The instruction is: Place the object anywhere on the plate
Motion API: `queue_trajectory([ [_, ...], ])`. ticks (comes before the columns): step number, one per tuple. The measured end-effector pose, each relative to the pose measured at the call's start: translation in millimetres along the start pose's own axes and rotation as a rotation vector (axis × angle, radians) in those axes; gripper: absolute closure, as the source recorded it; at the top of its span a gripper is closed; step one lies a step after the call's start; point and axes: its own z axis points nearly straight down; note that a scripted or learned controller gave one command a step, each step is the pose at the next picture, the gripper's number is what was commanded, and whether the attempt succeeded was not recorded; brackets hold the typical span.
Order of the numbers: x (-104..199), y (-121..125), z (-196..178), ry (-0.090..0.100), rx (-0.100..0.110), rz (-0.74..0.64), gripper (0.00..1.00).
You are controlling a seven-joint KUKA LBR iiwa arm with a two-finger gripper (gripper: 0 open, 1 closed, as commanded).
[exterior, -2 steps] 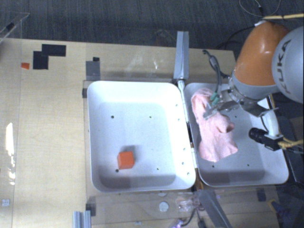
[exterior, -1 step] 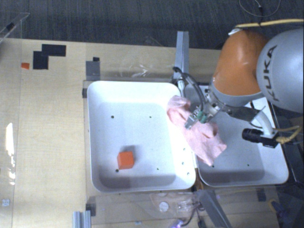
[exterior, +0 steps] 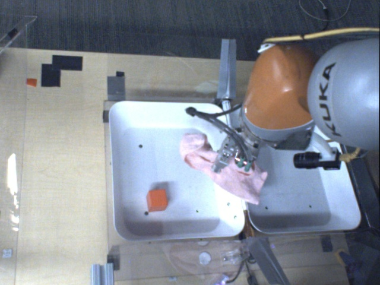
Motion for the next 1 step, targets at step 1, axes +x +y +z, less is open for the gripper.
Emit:
queue_trajectory([
  [1,41.1,28.8,3.9,0.001,-0.001,-0.401,1.0],
])
